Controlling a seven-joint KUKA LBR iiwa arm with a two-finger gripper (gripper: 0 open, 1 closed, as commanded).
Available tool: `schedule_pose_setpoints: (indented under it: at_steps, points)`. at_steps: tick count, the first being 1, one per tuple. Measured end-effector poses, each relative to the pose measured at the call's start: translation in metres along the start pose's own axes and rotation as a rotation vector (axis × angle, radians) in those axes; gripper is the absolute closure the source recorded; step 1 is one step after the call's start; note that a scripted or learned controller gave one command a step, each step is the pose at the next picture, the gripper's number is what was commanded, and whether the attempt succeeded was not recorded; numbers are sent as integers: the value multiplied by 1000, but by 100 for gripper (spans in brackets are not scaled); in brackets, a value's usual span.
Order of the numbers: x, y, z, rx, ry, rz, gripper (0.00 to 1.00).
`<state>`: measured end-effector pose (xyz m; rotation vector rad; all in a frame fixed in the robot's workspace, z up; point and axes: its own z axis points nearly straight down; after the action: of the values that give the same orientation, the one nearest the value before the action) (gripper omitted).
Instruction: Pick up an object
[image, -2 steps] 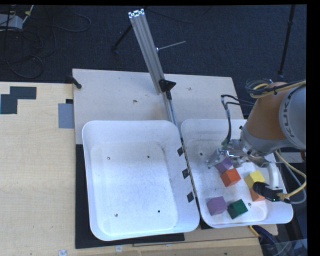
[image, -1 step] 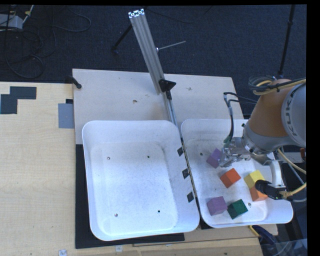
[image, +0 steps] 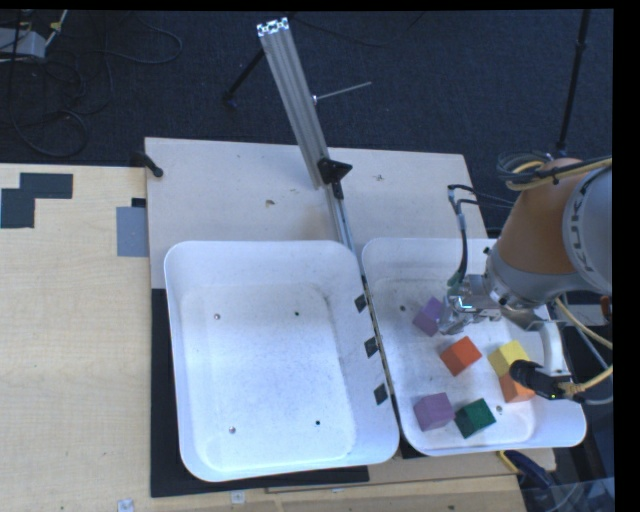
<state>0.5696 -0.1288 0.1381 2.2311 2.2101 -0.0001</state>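
The right bin (image: 400, 262) holds several small blocks: a purple block (image: 429, 316) near its middle, an orange-red block (image: 460, 355), a yellow block (image: 508, 355), an orange block (image: 517, 388) partly behind a black cable, a second purple block (image: 434, 410) and a green block (image: 475, 417) at the front. My gripper (image: 460, 308) hangs low over the right bin, just right of the upper purple block and close against it. Nothing shows between its fingers.
The left bin (image: 180, 300) lies beside the right one, with black clips along the shared rim. A slanted aluminium rail (image: 298, 100) rises behind the bins. The arm's orange band (image: 540, 235) and cables crowd the right bin's right side.
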Motion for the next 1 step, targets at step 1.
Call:
schedule_pose_setpoints:
  at_steps: [1]
  points:
    - [20, 74, 49, -2, 0, -13, 0]
